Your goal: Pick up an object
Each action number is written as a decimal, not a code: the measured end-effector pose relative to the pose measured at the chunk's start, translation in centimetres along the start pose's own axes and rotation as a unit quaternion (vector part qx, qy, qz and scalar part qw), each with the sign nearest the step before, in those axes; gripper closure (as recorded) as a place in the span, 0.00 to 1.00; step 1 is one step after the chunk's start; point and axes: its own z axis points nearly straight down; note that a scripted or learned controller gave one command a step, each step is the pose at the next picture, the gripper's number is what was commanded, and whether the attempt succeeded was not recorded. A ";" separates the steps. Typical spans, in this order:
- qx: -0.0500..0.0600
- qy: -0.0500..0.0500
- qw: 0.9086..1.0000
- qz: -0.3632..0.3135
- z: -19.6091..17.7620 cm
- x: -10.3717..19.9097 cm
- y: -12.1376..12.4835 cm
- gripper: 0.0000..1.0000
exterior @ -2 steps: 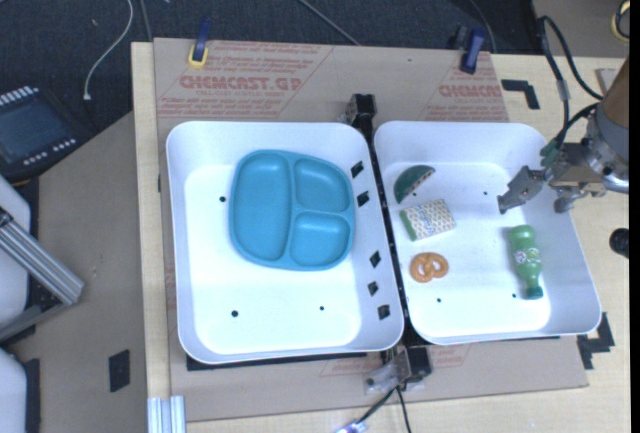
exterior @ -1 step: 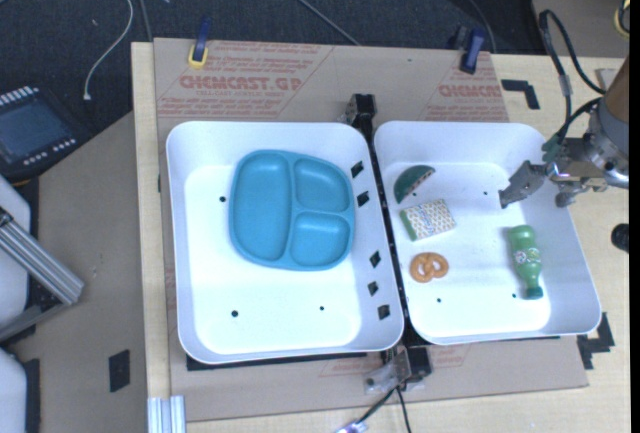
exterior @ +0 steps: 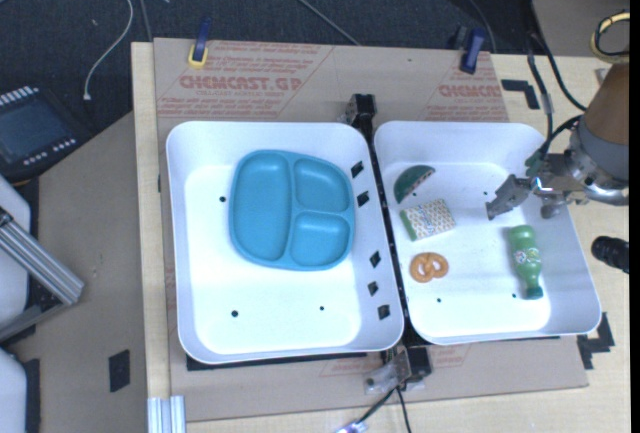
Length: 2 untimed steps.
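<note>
The right bin (exterior: 468, 133) holds a green bottle (exterior: 525, 261) lying near its right wall, a small brown pretzel (exterior: 429, 267), a speckled square pad (exterior: 429, 217) and a dark green half-round piece (exterior: 413, 181). My gripper (exterior: 527, 202) hangs over the right side of this bin, just above the bottle's cap end. Its two fingers stand apart, so it is open with nothing between them. The pad and pretzel lie well to its left.
A blue divided plate (exterior: 292, 209) lies in the left bin (exterior: 182, 221). A black divider with clips runs between the two bins. Cables trail across the dark floor at the back, and blue clamps hold the cardboard base.
</note>
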 end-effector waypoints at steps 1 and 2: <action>0.001 0.001 1.000 0.000 5.2 0.4 -1.0 0.00; 0.000 0.000 1.000 0.000 10.4 0.5 -1.0 0.00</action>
